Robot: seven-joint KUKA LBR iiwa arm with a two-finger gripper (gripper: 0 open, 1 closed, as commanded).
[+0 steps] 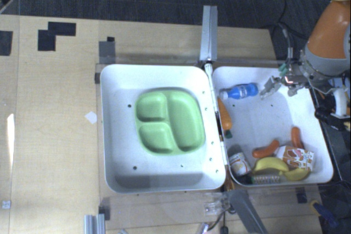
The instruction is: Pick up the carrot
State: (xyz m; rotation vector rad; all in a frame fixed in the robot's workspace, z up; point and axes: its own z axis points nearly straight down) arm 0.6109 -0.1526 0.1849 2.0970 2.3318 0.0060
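Note:
The carrot [224, 114] is orange with a dark green end and lies lengthwise against the left wall of the right bin [323, 142]. My gripper [281, 87] hangs over the bin's far right part, well to the right of the carrot, with the blue bottle in between. Its fingers [268, 87] are spread open and nothing is between them.
A blue water bottle [241, 90] lies near the right bin's far wall. At the near end sit a can [238, 163], two sausages [266, 149] [296, 136], a banana [279, 167] and a juice carton [297, 157]. The left bin [112, 118] holds a green divided plate [169, 120].

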